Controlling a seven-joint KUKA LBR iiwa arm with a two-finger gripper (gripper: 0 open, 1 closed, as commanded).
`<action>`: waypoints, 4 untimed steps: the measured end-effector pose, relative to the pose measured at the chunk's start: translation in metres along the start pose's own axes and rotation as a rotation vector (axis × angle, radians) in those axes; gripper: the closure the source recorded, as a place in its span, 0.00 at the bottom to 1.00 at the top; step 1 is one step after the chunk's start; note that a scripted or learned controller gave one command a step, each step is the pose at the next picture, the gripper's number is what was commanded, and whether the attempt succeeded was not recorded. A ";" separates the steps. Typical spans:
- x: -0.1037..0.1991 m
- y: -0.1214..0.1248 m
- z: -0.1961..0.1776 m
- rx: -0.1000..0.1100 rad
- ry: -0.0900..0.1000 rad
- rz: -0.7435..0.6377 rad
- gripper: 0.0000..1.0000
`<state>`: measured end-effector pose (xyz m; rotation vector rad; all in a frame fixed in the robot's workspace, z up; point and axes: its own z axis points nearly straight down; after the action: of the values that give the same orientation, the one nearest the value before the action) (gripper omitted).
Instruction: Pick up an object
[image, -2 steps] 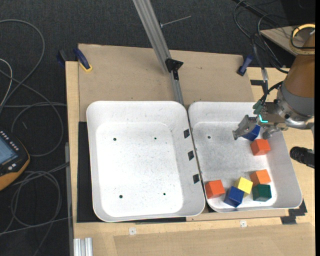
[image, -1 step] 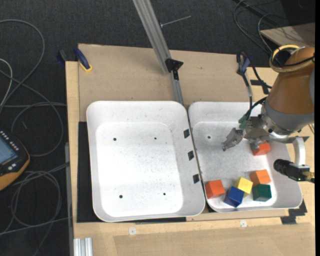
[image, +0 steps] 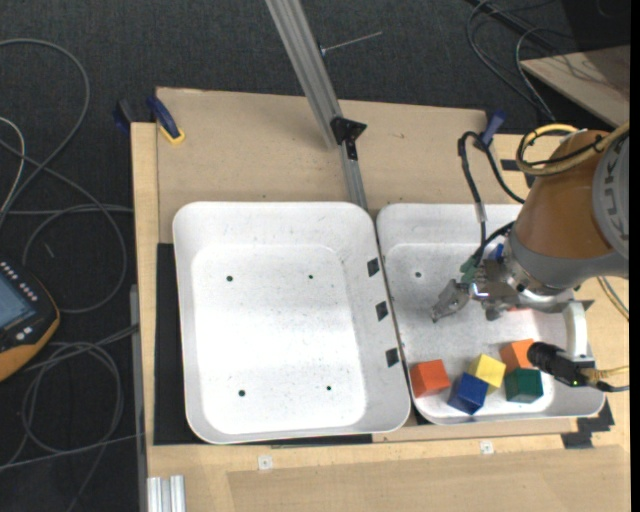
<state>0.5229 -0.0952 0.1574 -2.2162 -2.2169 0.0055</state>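
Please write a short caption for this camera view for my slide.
Gripper hovers open over the right bin, above five coloured blocks.

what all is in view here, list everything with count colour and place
left bin: 1, white, left half of the bench
right bin: 1, white, right half of the bench, beside the left bin
orange blocks: 2, one at the right bin's near edge toward the left, one further right, partly behind the arm
blue block: 1, blue, near edge of the right bin
yellow block: 1, yellow, just behind the blue block
green block: 1, green, near right corner of the right bin
metal bar: 1, grey, slanting down toward the gap between the bins
arm: 1, grey and orange, over the right bin
gripper: 1, fingers apart, above the right bin's floor, holding nothing
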 end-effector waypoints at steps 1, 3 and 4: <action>0.001 -0.001 0.053 0.000 0.000 0.000 0.00; 0.000 0.002 -0.004 -0.013 -0.003 -0.001 1.00; -0.001 0.011 -0.065 -0.016 -0.004 -0.002 1.00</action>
<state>0.5347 -0.0959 0.2226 -2.2236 -2.2286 -0.0078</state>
